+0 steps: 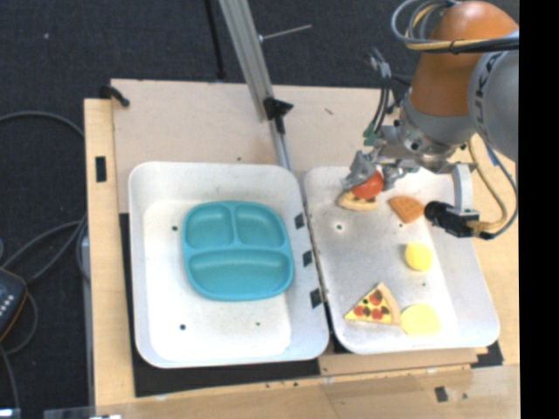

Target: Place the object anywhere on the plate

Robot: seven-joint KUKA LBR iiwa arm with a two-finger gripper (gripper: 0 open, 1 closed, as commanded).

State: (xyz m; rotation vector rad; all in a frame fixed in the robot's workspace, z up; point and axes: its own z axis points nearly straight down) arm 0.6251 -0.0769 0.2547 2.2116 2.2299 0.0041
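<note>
Camera view, my arm (454, 68): I am reaching in from three o'clock, and my grey and orange bulk is covering the far right corner of the right bin (454, 321).

Camera view, my claw (371, 175): it is hanging at the twelve o'clock end of the right bin, right over a red piece (372, 185). My wrist and cables are hiding the fingers, so I cannot tell whether they are spread or pinched, nor whether they are gripping anything.

Red piece: it is sitting on a tan, flat toy (355, 202) directly under my claw. What kind of food it is meant to be is too small to make out.

Other toys in the right bin: an orange-brown piece (405, 208) is lying just at four o'clock of my claw; a yellow ball-like toy (418, 256) is resting near the bin's middle right; a pizza slice (373, 305) and a yellow round toy (420, 319) are lying side by side at the six o'clock end.

Plate (236, 250): a teal tray with three compartments is lying in the middle of the left bin (157, 321), well apart from my claw, at about eight o'clock from it.

Metal post (249, 51): it is slanting up from between the bins, and the top edge is cutting it off.

Writing: I am seeing no readable lettering; any marks are too blurred.
</note>
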